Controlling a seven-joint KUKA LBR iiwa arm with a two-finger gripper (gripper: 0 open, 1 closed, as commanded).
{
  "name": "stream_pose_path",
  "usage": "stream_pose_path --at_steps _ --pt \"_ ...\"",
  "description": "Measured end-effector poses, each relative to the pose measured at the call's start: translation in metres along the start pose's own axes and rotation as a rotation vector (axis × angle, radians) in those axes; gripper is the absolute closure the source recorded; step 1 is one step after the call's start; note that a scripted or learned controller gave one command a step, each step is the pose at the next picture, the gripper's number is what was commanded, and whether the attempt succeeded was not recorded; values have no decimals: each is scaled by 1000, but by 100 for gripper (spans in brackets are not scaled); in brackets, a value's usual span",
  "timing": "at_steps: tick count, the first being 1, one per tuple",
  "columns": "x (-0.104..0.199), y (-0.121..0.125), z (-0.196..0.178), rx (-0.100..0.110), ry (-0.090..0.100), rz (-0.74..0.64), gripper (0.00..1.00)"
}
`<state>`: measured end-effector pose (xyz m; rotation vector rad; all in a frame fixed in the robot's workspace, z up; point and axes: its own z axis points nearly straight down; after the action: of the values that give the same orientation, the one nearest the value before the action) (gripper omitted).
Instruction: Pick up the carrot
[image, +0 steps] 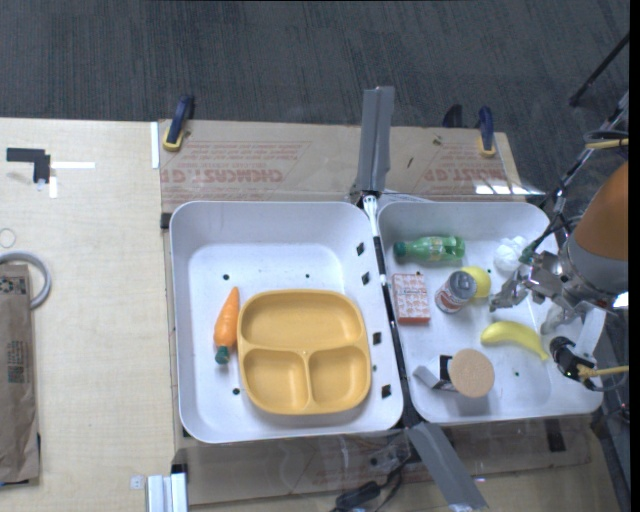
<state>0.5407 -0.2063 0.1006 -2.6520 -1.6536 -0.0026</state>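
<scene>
Gripper (522, 282) hangs low over the right bin (436, 398), near its far right side; I cannot tell its state. Both white bins sit on a cardboard sheet (300, 160) over a pale wooden bench (80, 300), with dark carpet (250, 50) behind.

Just under the gripper lies one banana (514, 336). To its left stand one can (459, 290), one green bottle (430, 248) and one pink box (410, 298).

One carrot (228, 318) lies well to the left in the left bin (195, 400), touching one yellow divided plate (302, 352), with free white floor around it.
</scene>
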Motion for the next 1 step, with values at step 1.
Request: stream_pose_path --at_steps 1 --pt "21 28 10 -8 -6 400 0"
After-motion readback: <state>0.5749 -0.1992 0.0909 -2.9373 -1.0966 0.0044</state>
